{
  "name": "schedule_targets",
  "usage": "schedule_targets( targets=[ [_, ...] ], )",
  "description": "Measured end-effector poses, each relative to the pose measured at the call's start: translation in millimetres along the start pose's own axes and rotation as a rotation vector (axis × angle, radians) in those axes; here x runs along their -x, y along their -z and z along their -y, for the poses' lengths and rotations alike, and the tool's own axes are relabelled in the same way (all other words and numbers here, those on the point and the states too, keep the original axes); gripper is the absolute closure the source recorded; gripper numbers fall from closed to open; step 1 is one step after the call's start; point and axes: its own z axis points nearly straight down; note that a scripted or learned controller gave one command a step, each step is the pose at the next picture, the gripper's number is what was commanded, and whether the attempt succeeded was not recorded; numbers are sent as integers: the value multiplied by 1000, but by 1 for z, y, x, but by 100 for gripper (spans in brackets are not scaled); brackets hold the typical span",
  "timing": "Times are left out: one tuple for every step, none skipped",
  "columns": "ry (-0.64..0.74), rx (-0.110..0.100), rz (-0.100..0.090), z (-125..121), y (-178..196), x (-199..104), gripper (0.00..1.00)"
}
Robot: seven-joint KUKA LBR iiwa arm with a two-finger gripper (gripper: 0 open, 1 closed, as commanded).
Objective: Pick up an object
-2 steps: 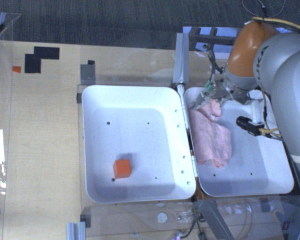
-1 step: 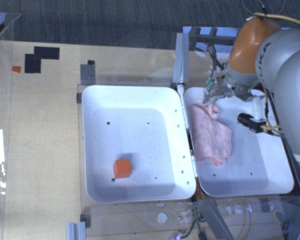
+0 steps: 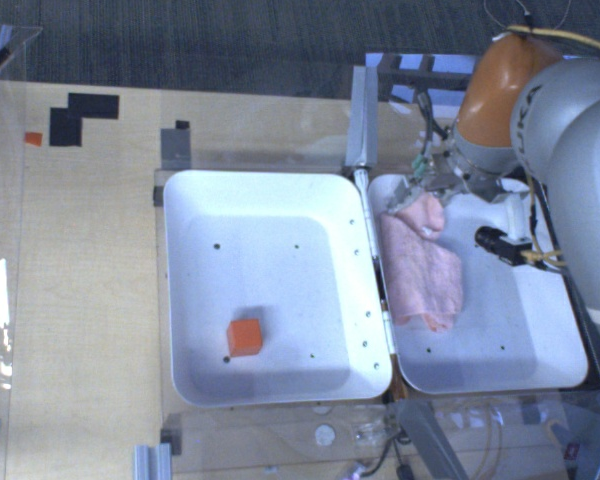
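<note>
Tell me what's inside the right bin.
A pink cloth lies along the right bin's left side, the gripper at its top end. Anything beneath the cloth or arm is hidden.

A pink cloth (image 3: 423, 265) lies crumpled along the right bin's left side (its top end bunched upward); an orange block (image 3: 245, 337) sits in the left bin.

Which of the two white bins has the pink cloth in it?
The right bin, the one the grey arm reaches over. The pink cloth lies along its left side. The left bin holds a small orange block instead.
</note>
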Motion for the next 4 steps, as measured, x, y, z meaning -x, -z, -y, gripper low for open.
schedule_targets(
  targets=[
    [71, -15, -3, 29, -26, 16, 0],
    [74, -4, -2, 25, -13, 14, 100],
    [74, -5, -2, 25, -13, 14, 0],
    [74, -5, -2, 25, -13, 14, 0]
  ],
)
